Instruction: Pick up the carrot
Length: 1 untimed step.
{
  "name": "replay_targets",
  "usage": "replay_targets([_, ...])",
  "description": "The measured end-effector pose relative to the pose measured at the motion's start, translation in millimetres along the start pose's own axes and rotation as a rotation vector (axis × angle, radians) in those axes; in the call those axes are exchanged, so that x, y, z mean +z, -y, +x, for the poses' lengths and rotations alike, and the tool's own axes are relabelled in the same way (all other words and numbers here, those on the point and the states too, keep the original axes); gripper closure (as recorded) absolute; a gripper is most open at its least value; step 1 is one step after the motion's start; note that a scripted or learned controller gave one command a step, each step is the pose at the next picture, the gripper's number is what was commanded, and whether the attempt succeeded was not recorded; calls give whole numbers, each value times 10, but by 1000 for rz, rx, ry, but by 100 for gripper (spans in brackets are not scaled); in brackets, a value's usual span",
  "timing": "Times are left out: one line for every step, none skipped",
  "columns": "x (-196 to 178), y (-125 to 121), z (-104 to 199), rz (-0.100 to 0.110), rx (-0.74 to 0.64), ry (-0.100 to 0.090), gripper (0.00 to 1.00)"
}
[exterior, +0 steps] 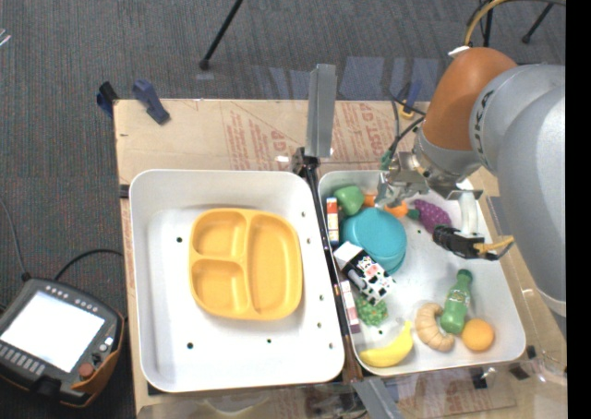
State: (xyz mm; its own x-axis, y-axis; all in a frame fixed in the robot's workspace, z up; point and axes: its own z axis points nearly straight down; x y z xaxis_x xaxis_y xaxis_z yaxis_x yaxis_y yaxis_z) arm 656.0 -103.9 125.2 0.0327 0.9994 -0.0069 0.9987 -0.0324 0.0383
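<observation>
The pincer [392, 188] hangs low over the far end of the right bin [503, 302], just at a small orange piece that I take for the carrot [396, 209]; it lies wedged between the teal bowl [375, 237] and the purple grapes [430, 214], with a green pepper [349, 198] close on the other side; whether the fingers are spread or closed, or have any hold of it, I cannot tell from where I stand.

To do this well, I judge, the descent wants to be straight down, with the fingers straddling the carrot across its narrow width; the bowl's rim and the grapes crowd it and could be nudged or caught instead.

Nearer me lie a cow toy [369, 277], a banana [389, 350], a green bottle [455, 305] and an orange [477, 335]; the left bin [157, 316] holds a yellow divided plate [246, 263]; all well clear.
</observation>
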Motion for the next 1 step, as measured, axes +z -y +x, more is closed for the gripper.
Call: replay_targets([-223,1134,-32,42,-35,-9,100])
